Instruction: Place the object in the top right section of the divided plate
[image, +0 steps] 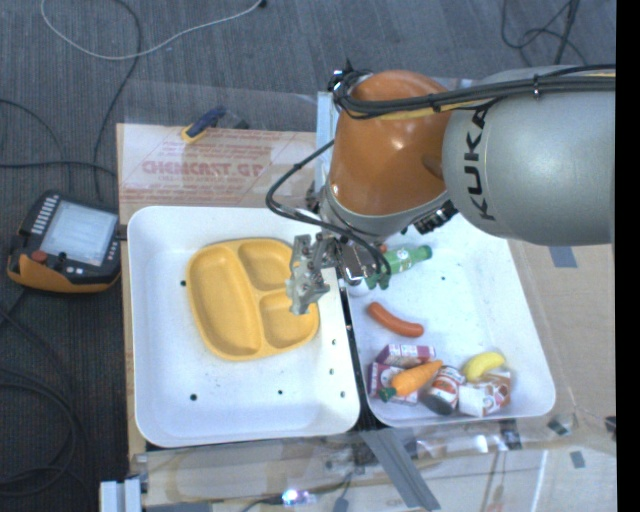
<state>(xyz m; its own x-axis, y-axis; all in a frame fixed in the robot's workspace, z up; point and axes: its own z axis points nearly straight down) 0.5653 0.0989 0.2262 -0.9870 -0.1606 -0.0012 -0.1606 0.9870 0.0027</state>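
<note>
A yellow divided plate (232, 310) lies in the left white bin (160, 400); it has one long section on the left and two smaller ones on the right. My gripper (304, 285) hangs over the plate's right rim, near the ridge between the top right section (262, 262) and the bottom right section. I see no object in it. A green bottle (404, 260) lies in the right bin (520, 310) just right of the gripper, partly under the wrist.
The right bin also holds a red sausage (396, 321), a carrot (416, 378), a banana (485, 364) and several small cartons (400, 355) at its near end. A teach pendant (62, 243) lies left of the bench. Cardboard (200, 170) lies behind the left bin.
</note>
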